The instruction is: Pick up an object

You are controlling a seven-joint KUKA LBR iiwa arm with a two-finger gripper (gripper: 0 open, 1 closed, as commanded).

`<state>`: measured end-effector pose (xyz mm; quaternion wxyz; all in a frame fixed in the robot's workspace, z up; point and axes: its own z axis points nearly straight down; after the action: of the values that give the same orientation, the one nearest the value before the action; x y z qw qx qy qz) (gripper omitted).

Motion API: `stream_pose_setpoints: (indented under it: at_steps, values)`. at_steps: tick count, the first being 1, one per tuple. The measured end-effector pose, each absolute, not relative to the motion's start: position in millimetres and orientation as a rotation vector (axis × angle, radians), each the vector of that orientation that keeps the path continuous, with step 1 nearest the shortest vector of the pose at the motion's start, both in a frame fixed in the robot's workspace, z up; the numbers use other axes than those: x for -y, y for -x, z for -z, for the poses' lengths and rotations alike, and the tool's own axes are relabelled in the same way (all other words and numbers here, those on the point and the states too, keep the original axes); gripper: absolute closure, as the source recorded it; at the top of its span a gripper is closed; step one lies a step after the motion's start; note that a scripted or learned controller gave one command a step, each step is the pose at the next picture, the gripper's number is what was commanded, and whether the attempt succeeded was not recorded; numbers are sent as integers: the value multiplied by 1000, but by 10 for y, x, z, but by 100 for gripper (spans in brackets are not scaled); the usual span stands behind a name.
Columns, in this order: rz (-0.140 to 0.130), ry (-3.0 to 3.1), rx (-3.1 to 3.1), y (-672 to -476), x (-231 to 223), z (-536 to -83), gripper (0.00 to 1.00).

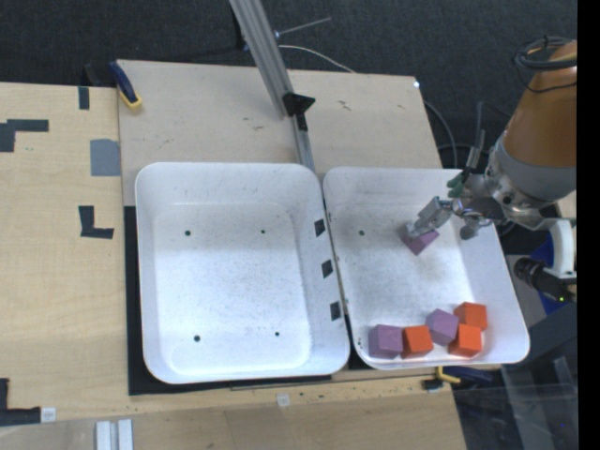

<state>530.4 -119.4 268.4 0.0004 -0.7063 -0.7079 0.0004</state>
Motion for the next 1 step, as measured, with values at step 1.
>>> stream_pose_setpoints:
  at_steps: [1]
  values:
    - [-6,2222,2223,-5951,1683,-1252,0]
